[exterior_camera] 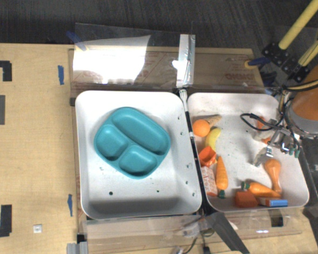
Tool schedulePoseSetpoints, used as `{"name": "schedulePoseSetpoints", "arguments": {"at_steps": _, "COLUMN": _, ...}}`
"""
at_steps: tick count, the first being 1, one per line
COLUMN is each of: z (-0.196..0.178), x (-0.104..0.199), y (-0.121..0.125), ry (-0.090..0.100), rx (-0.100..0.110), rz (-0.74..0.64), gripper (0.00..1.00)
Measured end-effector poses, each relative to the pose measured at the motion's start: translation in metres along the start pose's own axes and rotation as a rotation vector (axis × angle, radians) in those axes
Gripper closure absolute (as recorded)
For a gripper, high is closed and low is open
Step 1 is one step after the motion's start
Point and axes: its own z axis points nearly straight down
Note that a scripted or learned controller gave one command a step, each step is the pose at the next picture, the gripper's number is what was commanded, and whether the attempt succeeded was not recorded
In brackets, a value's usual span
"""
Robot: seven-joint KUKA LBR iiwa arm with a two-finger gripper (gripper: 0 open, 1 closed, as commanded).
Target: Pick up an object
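One fixed camera looks down at a slant from above the bench (26,142), far enough off to take in both bins, left (90,194) and right (299,192); the arm (307,107) enters at right.

Two bins are sitting side by side on a bench (32,142). A divided plate (131,142) is lying in the left bin (95,194). Toy foods are lying in the right bin (233,102), most along its left wall (209,157) and near edge (259,193). The gripper (266,155) is hanging over that bin's right half.
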Motion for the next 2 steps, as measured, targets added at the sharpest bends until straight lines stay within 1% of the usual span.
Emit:
{"name": "schedulePoseSetpoints", "arguments": {"at_steps": 1, "z": -0.001, "x": 0.050, "y": -0.027, "ry": -0.002, "rx": 0.001, "rz": -0.202, "gripper": 0.00}}
{"name": "schedulePoseSetpoints", "arguments": {"at_steps": 2, "z": 0.002, "x": -0.061, "y": 0.025, "ry": 0.001, "rx": -0.002, "rz": -0.300, "gripper": 0.00}}
